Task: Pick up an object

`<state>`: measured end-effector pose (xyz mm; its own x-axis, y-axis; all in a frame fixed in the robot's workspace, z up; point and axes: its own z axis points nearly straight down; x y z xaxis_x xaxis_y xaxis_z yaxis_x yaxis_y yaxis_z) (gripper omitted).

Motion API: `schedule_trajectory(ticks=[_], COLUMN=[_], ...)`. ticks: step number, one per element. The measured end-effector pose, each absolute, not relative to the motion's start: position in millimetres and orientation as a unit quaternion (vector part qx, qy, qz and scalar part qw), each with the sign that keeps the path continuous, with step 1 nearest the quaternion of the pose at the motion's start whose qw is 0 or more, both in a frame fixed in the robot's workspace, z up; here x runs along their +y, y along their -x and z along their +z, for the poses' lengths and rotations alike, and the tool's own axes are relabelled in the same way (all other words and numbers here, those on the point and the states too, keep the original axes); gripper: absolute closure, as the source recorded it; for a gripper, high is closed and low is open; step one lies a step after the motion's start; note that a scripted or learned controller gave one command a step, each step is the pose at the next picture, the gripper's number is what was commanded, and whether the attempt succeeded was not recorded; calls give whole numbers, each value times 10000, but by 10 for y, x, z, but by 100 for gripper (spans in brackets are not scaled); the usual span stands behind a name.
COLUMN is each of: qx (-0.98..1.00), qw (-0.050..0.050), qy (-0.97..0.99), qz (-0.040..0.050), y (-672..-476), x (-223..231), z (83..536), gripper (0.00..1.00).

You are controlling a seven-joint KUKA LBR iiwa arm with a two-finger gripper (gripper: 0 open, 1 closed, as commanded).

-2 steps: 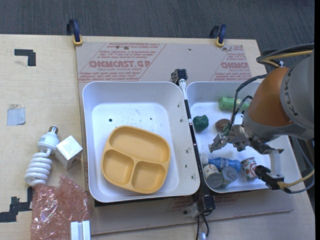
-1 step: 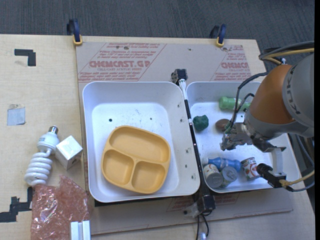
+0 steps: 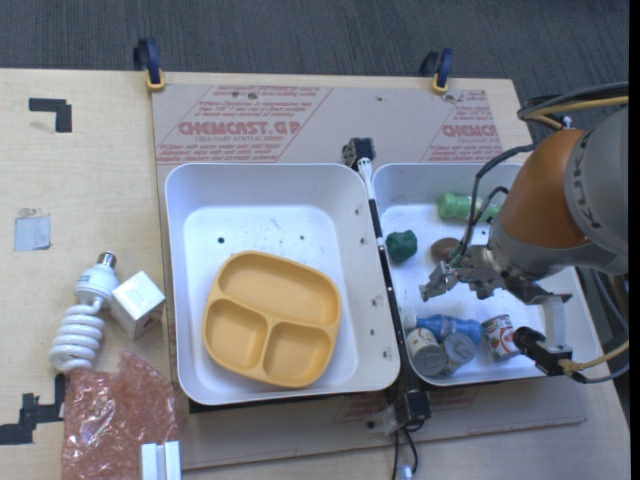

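1. The arm [image 3: 560,203] reaches in from the right of the frame over the right bin [image 3: 400,183], its orange band and grey wrist hiding much of that bin's right half.
2. The gripper [image 3: 452,276] hangs at centre right above the bin floor; the metal parts there are small and blurred, so whether the fingers are spread or closed cannot be told, and nothing is seen between them.
3. In the right bin lie a dark green lump [image 3: 402,245] near the left wall, a light green piece [image 3: 457,206] toward the top, partly behind a cable, and a brown disc [image 3: 445,249] just beside the gripper.
4. At the bin's lower edge a blue item [image 3: 447,325], grey cans [image 3: 440,351] and a red-and-white can [image 3: 498,336] crowd together, touching; their labels are too small to read.
5. The left bin [image 3: 190,193], at centre frame, holds a yellow tray [image 3: 272,318] with three compartments.
6. On the desk [image 3: 70,198] at lower left lie a spiral bulb [image 3: 83,323], a white cube [image 3: 138,301] and pink wrap [image 3: 115,423], cut off by the bottom edge.
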<state>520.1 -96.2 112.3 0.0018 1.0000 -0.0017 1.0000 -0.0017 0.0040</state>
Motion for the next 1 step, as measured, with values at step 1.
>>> schedule_trajectory(ticks=[1], qx=[7065], qw=[3], qy=[-7077], qz=[3], y=[-4778], x=[-1002], z=[923], gripper=[0])
